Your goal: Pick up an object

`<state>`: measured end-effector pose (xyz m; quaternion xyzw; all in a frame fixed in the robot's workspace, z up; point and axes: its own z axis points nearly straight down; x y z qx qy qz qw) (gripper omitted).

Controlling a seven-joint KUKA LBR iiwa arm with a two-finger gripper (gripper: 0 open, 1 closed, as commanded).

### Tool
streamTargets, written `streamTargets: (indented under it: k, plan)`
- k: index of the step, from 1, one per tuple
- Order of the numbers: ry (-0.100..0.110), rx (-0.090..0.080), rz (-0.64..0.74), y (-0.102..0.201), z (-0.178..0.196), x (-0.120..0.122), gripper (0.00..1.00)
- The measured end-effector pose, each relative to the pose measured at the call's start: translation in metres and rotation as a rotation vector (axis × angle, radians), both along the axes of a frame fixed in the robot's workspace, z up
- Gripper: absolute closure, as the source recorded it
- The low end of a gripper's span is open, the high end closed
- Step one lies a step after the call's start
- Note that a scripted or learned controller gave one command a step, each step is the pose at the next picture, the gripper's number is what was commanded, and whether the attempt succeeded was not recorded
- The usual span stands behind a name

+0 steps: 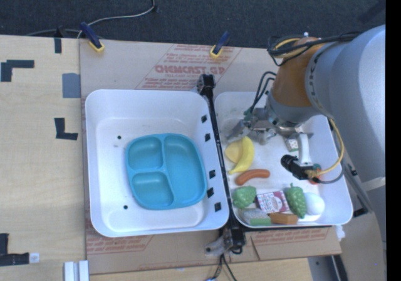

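Toy banana [242, 153] near right bin's [341, 201] left wall, just below tool [250, 128], spread and empty; could roll aside, slipping off curved skin.

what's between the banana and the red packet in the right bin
In the camera view, the orange hot dog lies between the banana above it and the red packet below it.

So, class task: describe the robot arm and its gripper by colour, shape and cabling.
The arm is thick, rounded and pale grey, with an orange band above the wrist. Yellow and dark cables loop around it. The gripper is dark grey metal.
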<state>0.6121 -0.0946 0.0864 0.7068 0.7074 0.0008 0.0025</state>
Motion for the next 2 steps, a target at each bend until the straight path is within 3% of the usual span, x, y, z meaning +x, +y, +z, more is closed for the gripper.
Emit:
streamTargets:
  k: [1, 2]
  plan:
    - [0.004, 0.002, 0.000, 0.000, 0.000, 0.004, 0.00]
    - [-0.001, 0.001, 0.001, -0.003, 0.000, -0.008, 0.00]
